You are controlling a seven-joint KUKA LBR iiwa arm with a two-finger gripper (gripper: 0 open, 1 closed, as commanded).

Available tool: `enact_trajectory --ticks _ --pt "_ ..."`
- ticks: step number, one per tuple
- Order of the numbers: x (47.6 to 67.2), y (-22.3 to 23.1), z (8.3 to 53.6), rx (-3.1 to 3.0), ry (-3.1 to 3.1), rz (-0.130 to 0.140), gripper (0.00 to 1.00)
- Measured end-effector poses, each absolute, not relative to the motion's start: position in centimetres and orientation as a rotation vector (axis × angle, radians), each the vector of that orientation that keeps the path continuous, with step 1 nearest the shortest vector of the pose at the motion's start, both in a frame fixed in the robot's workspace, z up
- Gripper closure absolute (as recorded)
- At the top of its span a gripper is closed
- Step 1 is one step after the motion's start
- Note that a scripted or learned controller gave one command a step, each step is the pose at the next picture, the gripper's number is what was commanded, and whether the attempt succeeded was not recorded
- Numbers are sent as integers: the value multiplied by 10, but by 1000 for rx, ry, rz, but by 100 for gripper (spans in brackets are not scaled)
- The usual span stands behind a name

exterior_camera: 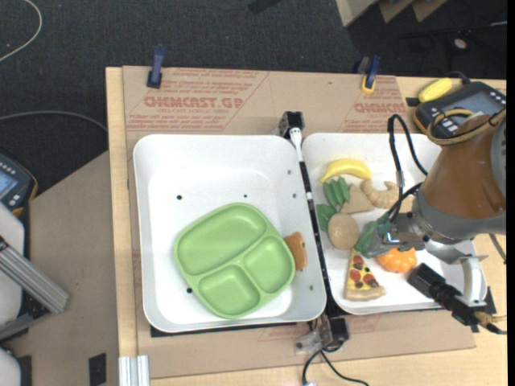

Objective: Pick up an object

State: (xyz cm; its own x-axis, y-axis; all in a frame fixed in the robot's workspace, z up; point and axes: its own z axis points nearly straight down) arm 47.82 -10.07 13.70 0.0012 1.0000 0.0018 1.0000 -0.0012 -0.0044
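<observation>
Over the right bin point(418, 302), the arm's end effector point(385, 238) hangs low among toy food, grip unclear.

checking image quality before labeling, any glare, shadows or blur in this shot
Camera view: even, soft light, no harsh glare on the white bins; faint shadow beside the green plate; toys like the pizza slice look sharp; the arm hides part of the right bin.

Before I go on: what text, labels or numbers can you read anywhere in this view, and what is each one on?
"CHEMCAST GP", red print, on the board behind the left bin; finer lines beneath it are too small to read.
The same red print on the board behind the right bin is cut off and blurred.
Handheld screen: unreadable.
</observation>
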Motion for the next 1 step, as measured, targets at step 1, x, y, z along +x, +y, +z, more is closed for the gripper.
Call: enact_trajectory --ticks 1 --pt "480 -30 187 -2215 -2232 -8 100"
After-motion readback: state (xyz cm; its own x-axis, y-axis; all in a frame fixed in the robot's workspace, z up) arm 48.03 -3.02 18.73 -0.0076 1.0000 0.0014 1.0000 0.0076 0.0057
